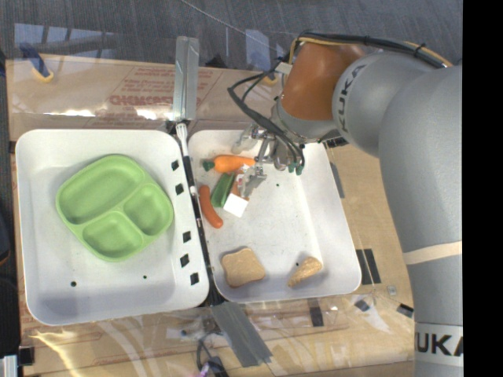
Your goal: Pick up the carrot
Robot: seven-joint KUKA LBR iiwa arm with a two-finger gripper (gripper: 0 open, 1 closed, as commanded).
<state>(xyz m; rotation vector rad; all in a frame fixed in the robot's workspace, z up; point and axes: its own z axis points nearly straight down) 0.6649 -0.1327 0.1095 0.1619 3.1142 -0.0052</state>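
The carrot [233,163], orange with a small green stub at its left end, lies on its side in the upper left part of the right bin [314,218]. My gripper [265,163] hangs low over that bin, at the carrot's right end, touching it or nearly so. The wrist and its cables hide the carrot's right tip. Whether the carrot is gripped I cannot tell.
Just below the carrot lie a green piece with a white block [228,195] and a red sausage [210,206]. A bread slice [242,266] and a small roll [305,271] sit near the right bin's front. The left bin [39,250] holds a green divided plate [114,206].
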